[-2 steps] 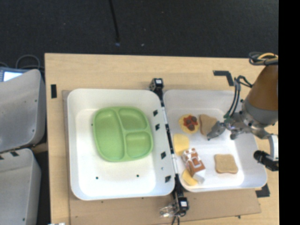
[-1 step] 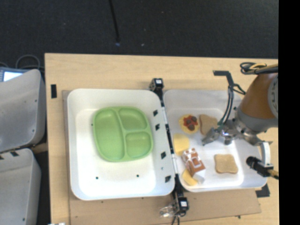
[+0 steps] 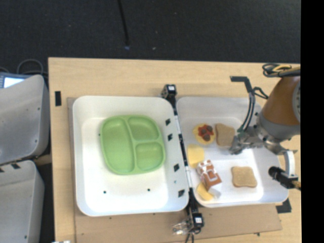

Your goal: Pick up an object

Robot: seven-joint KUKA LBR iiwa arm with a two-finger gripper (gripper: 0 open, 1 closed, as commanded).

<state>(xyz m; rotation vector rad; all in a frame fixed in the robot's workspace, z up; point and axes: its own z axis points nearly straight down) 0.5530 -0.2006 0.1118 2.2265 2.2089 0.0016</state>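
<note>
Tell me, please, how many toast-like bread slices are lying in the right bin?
2. One bread slice lies near the bin's middle, beside the gripper; the other bread slice lies nearer the front edge. The arm may hide more.

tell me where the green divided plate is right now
In the camera view, the green divided plate lies flat in the left white bin, slightly above its middle, across the divider from the food pieces in the right white bin.

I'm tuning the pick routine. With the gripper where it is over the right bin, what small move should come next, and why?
Probably a short descent: the gripper sits beside the bread slice, nothing visibly between its fingers. Another slice lies nearer the front.
</note>
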